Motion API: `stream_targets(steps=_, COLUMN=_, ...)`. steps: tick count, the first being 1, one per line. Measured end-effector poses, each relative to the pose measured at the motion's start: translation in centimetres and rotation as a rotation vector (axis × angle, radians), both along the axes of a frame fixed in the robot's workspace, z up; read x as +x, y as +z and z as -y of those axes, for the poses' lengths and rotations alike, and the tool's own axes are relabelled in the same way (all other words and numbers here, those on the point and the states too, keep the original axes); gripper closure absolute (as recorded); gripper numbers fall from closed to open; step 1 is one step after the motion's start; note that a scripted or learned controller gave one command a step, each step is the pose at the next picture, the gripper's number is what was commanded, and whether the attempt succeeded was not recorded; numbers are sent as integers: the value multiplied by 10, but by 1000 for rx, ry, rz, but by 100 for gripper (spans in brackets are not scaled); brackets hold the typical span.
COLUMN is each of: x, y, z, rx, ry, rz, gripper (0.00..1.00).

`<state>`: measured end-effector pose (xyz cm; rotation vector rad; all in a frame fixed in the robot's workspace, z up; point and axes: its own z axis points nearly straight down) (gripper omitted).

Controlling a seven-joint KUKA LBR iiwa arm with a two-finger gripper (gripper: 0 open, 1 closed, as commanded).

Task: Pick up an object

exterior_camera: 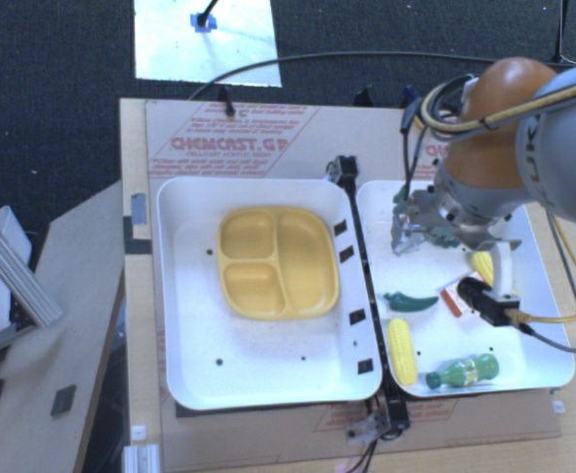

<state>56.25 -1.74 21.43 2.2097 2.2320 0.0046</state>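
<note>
Hand (407, 236) over R bin (544, 363)

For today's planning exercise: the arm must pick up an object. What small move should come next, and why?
Probably shift the gripper toward the green pepper and lower it: the gripper sits over the right bin, nothing shows between its fingers, and the pepper lies apart from the corn cob.

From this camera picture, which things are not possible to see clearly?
- Claw, camera view: small and dark against the wrist, so open or shut is unclear.
- Second corn cob: partly covered by the arm's black cable fitting.
- Red and white item: too small to identify.
- Far end of the right bin: hidden under the arm.
</note>
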Motion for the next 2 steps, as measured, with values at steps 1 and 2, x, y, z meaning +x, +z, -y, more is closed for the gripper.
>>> stream_targets(steps=1, x=11, y=-5, z=-49, rx=1, ry=1, rz=0, gripper=100)
stream_targets(steps=2, x=19, y=1, z=-114, rx=2, ry=2, rz=0, gripper=100)
